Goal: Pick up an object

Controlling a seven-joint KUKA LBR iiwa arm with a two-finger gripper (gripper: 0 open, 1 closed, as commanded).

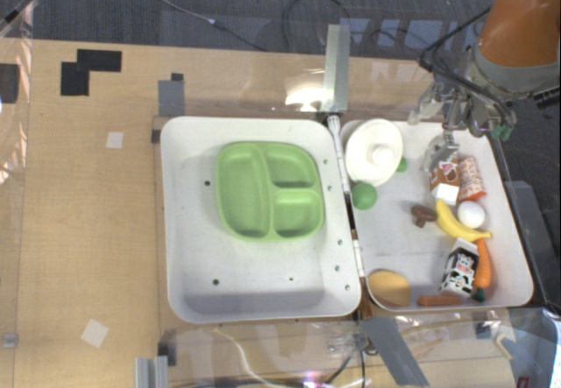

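My gripper (443, 152) hangs over the far right part of the right bin (517, 290), just above a red and white packet (463, 176). Nothing shows as held in it. Below the packet lie a white egg (472, 215) and a banana (454, 225). A small brown piece (423, 215) sits left of the banana. A cow-print carton (459, 269), a carrot (483, 265) and a sausage (438, 299) lie at the near right. A tan bread roll (390, 287) rests in the near left corner. A white round lid (375, 151) and a green ball (364, 195) are at the far left.
The left bin (188, 290) holds a green divided plate (267, 189). A metal post (337, 71) stands behind the seam between the bins. The arm's orange band (524, 23) looms at the top right. Wooden bench surface (79, 229) spreads to the left.
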